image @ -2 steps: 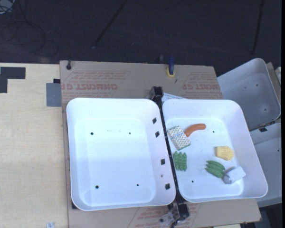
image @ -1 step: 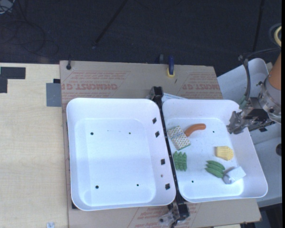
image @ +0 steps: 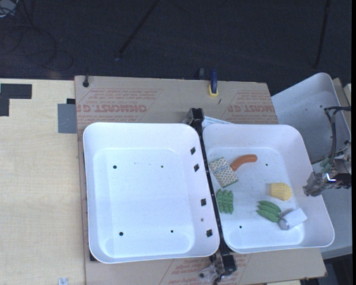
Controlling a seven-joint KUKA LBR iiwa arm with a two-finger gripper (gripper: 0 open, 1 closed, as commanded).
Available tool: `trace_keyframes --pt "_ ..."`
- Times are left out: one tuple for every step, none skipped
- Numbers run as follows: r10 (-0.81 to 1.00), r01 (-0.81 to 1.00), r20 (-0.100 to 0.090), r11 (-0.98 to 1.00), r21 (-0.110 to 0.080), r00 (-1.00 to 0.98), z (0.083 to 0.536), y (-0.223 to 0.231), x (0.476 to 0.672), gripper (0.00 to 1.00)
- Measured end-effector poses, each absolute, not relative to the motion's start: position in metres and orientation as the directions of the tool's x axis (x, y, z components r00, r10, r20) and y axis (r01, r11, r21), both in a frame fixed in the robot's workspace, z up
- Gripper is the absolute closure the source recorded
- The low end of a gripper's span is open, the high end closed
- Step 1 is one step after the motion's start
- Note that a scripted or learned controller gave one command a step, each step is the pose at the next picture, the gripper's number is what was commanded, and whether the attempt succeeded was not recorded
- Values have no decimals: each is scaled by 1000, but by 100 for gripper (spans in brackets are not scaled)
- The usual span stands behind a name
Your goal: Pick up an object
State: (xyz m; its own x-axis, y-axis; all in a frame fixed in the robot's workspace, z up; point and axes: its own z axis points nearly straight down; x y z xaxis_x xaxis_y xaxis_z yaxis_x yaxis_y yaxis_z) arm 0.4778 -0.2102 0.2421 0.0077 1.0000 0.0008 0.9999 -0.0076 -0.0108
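We see five candidate objects, all in the right bin point(image: 302, 144). Nearest the gripper point(image: 324, 181): a yellow block point(image: 280, 190), just left of it inside the bin wall. Below-left of the gripper, a green pea pod point(image: 268, 209) lies touching a small white-grey piece point(image: 292, 219) near the bin's front right corner. Farther left of the gripper: an orange sausage-shaped piece point(image: 244, 160) toward the bin's back, a checkered sponge-like square point(image: 223, 171) just beside its lower end, and a dark green leafy piece point(image: 225, 201) in front of the square, close to the divider between bins.

The gripper sits at the right bin's outer right rim, over the edge rather than above the bin floor. We see nothing between its fingers. We cannot tell whether the jaws are open or closed; that area is small and blurred.

The left bin point(image: 101, 159) is well to the gripper's left, beyond the right bin. Both bins rest on a cardboard sheet point(image: 142, 103) on the bench point(image: 29, 183). A yellow-and-blue clamp point(image: 213, 85) sits at the cardboard's back edge.
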Motion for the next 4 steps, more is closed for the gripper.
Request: trace_keyframes --pt "1000 1000 4 13 5 -13 325 -88 478 100" --pt "1000 1000 2 8 0 -8 335 -24 534 100" --pt "1000 1000 2 4 -6 -4 336 21 474 100" --pt "1000 1000 -2 -1 6 1 398 1 539 100"
